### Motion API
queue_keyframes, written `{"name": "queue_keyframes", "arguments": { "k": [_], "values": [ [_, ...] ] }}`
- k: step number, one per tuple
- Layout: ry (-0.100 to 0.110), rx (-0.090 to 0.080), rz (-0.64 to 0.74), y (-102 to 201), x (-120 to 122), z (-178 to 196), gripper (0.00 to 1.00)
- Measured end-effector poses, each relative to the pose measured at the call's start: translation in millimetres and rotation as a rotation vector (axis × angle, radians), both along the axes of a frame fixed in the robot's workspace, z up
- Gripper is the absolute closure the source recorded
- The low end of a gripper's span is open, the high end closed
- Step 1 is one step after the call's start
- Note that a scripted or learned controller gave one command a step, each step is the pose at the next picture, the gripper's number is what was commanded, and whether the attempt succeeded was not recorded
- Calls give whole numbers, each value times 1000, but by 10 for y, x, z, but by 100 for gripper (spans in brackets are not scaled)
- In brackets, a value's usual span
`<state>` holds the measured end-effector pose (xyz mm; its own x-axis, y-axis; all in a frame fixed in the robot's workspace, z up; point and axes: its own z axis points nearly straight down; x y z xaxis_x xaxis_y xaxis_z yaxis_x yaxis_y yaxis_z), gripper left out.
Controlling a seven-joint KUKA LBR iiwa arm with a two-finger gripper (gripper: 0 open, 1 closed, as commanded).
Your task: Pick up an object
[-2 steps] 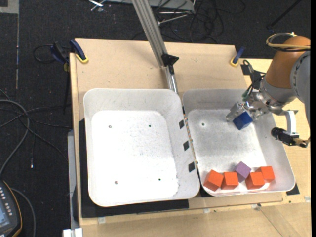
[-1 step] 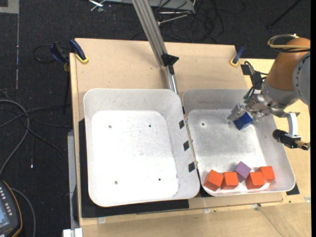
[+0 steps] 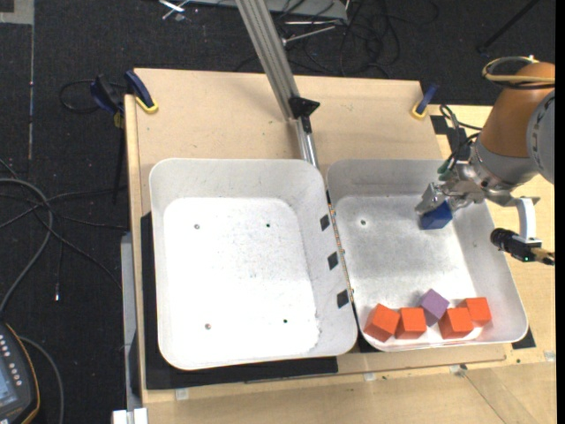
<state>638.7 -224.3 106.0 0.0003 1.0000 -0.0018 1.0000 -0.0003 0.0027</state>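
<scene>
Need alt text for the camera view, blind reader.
The arm's hand is over the right bin, at a blue block near the bin's far right. Four orange blocks and a purple block lie in a row along that bin's near edge. The left bin sits beside it on the wooden bench.

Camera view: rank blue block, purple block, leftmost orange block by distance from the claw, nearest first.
1. Blue block: right at the claw, upper part of the right bin.
2. Purple block: near edge of the right bin, among the orange blocks.
3. Leftmost orange block: same row, further left.
</scene>
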Motion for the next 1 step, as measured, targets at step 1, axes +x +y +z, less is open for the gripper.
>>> {"name": "queue_keyframes", "arguments": {
  "k": [1],
  "values": [
    [-3, -2, 5, 251, 155, -82, 100]
  ]
}}
